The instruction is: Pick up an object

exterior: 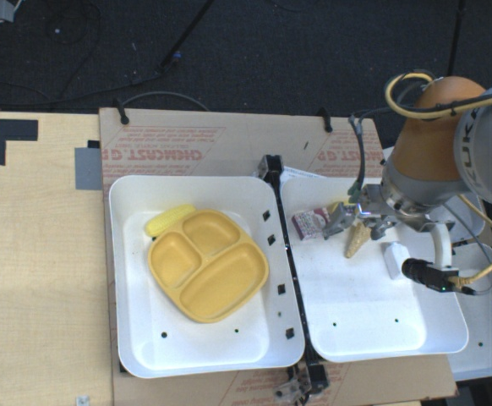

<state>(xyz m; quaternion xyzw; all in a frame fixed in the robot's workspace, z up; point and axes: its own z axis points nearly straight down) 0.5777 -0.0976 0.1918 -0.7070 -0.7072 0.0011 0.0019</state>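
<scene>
Up in the right bin's [373,345] far part, a tan cone-shaped object [355,241] lies tilted, just beside a small red-and-white packet [310,222] to its left and a white block [393,259] to its right. Directly over the cone's far end hangs the gripper [363,214]; how far it is open cannot be told. Leftward, the left bin [136,328] holds a yellow divided tray [208,265] with a yellow piece [168,219] at its far-left edge.

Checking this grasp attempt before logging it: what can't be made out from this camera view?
- Gripper: finger state unclear, wrist hardware crowds it.
- Tan object under it: held or lying in the right bin, cannot tell.
- Small packet: print too small.
- Yellow item: partly hidden by the yellow divided plate.
</scene>
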